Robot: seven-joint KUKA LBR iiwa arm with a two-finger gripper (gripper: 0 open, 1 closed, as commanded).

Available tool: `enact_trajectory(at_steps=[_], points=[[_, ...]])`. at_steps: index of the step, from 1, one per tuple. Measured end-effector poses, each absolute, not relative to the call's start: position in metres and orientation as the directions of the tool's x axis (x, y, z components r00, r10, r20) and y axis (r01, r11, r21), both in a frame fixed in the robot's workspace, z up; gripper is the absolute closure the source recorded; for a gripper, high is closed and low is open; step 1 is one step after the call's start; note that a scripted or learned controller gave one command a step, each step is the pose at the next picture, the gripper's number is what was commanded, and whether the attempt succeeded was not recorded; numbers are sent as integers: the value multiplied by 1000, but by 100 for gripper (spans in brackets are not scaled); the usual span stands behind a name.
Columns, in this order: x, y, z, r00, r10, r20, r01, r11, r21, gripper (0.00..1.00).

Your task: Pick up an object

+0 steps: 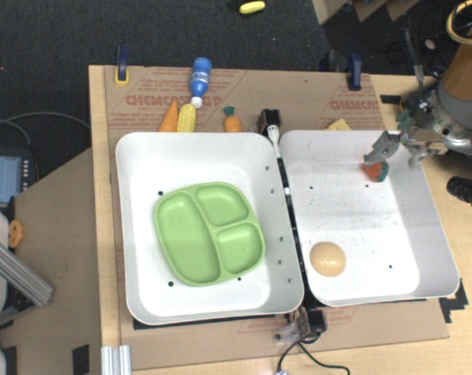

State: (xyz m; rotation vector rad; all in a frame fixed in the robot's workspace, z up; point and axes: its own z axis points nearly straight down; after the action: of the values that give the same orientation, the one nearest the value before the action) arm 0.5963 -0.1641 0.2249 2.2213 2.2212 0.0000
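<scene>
The gripper hangs over the far right part of the right bin. Its grey fingers point down and left, and a small red thing with a bit of green sits right at their tips. I cannot tell if the fingers are pinching it or just touching it.

Nearer the front of the same bin lies a round tan ball, like a little bread roll, well apart from the gripper.

The left bin holds a light green plate with three parts.

Behind the bins, on the brown board, lie a white and blue bottle, a toy corn and two small carrots. Red letters on the board are too faint to read for sure.
</scene>
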Motion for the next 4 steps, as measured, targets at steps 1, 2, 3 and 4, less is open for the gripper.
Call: enact_trajectory(at_steps=[1, 2, 3, 4], points=[[601, -216, 95, -5, 1000, 3, 1000, 5, 0, 0], [663, -145, 85, -9, 1000, 1, 1000, 9, 6, 0], [661, -151, 96, -2, 1000, -2, 1000, 2, 6, 100], [561, -133, 227, 2, 1000, 0, 1000, -2, 7, 100]])
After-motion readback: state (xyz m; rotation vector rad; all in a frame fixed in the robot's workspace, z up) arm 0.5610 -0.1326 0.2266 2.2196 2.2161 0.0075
